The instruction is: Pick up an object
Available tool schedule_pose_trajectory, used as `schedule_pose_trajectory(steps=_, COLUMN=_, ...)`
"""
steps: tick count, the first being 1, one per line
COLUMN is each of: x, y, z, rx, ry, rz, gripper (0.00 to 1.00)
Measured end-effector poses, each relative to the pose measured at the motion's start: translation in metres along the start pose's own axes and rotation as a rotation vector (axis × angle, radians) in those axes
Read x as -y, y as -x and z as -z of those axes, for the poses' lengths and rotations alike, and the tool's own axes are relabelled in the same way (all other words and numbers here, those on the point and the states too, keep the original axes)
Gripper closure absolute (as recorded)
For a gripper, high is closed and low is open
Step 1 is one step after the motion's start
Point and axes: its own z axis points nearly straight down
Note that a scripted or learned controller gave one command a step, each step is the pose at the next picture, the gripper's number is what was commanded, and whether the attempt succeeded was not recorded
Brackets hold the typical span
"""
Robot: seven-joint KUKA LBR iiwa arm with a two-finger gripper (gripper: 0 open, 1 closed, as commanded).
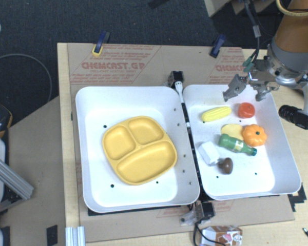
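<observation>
Overhead slanted view of the counter (143,60), which carries two shallow white bins side by side. The left bin (90,152) holds a yellow divided plate (139,149). The right bin (282,158) holds every candidate for the pick, gathered toward its far half: an ear of corn (216,114), a red tomato (246,109), a small orange pumpkin (254,135), a pale yellow piece (231,131) partly hidden behind a green bottle (237,145), a white block (210,152) and a brown round piece (225,165). The gripper (249,87) hangs over the far edge of the right bin, its jaws spread wide with nothing between them; one finger points toward the corn, the other stands just above the tomato. Judged from this pose, the tomato or the corn is the likeliest target. Several hazards follow. The tomato is round and smooth, so jaws closing off-centre could squeeze it out sideways and send it rolling toward the bin's far wall. The corn lies at a slant, and jaws not turned across its length may clip one end and spin it away. The pumpkin, the pale piece and the bottle touch or overlap one another, so a descent there could strike a neighbour first, or close on two things at once and drop both. The bin's far wall is near the gripper, and a finger could land on the rim during descent.
</observation>
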Motion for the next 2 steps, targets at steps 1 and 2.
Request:
schedule_pose_trajectory(steps=1, x=-0.001, y=0.000, z=0.011, rx=0.001, ry=0.004, rz=0.001, gripper=1.00)
schedule_pose_trajectory(steps=2, x=-0.023, y=-0.028, z=-0.104, rx=-0.002, ry=-0.009, rz=0.003, gripper=1.00)
